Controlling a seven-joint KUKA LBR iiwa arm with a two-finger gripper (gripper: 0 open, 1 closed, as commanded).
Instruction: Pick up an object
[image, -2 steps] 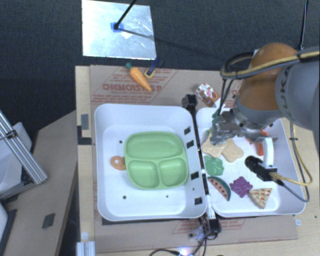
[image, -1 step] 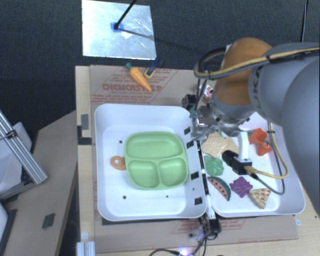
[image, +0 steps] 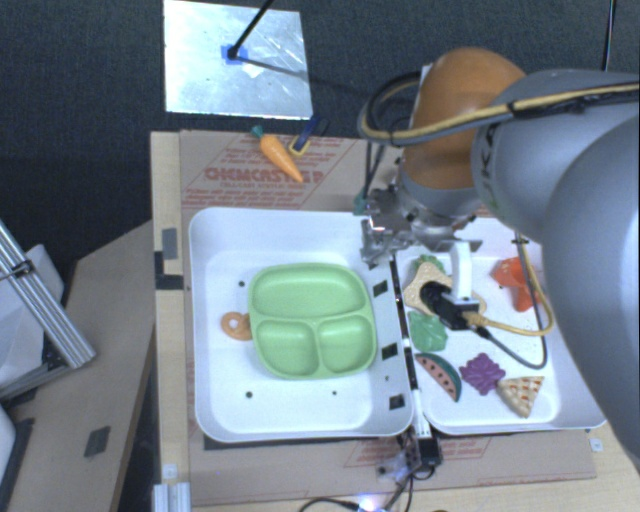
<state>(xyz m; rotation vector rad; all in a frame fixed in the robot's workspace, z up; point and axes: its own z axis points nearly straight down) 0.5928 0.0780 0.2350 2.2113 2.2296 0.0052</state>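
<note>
A bulky grey arm (image: 575, 170) with an orange band (image: 455, 110), trailed by yellow and black cables (image: 520, 325).

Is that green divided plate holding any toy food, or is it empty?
Empty. The green divided plate lies flat in the left bin, its three compartments bare; the small orange pretzel lies beside it on the bin floor.

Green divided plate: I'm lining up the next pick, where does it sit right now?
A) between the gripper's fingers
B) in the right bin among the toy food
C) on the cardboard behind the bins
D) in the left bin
D: the green divided plate lies flat on the floor of the left bin, with a small orange ring beside it.
</note>
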